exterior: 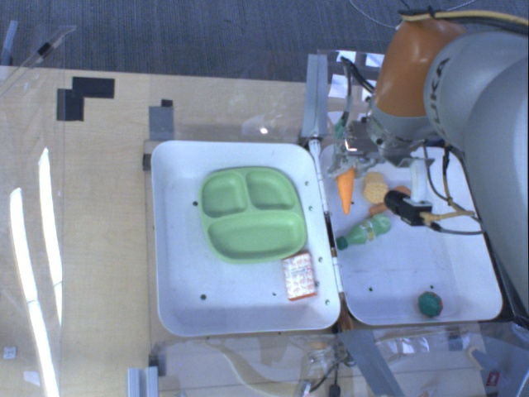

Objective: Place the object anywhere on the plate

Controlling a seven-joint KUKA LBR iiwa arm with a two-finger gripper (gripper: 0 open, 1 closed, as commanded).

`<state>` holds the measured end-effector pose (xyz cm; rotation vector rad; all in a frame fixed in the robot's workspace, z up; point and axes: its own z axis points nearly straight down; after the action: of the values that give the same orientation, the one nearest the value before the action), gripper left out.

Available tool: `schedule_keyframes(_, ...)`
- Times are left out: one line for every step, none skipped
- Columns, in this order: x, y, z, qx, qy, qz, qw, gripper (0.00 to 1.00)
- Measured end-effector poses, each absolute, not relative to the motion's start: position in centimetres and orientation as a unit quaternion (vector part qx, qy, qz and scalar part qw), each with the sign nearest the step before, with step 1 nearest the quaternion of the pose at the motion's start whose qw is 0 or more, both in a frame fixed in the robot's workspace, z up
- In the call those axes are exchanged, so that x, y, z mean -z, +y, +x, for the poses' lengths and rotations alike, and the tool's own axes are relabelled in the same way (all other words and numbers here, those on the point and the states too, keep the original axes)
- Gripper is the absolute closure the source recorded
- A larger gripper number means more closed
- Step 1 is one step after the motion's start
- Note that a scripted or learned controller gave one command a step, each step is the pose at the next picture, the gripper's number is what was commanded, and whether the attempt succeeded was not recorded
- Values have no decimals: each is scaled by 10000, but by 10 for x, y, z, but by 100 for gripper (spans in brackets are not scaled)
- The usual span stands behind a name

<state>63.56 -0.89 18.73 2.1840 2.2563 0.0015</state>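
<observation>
currently the end effector [354,149] hangs just above the carrot [345,188] in the right bin [463,304]; its grip cannot be told; the carrot's long axis runs away from it, tip toward the bench's near edge; the green plate [252,215] lies left.

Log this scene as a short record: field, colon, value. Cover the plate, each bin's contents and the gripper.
plate: green plate, three compartments, in left bin
beside plate: small red-and-white packet at its lower right corner
right bin: carrot, round tan item, green bottle, dark green ball
gripper: at right bin's top left, just above the carrot
grasp: cannot tell
</observation>
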Motion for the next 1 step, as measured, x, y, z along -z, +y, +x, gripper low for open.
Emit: schedule_keyframes(-183, 76, 621, -9, 8303, 5573, 9, 100)
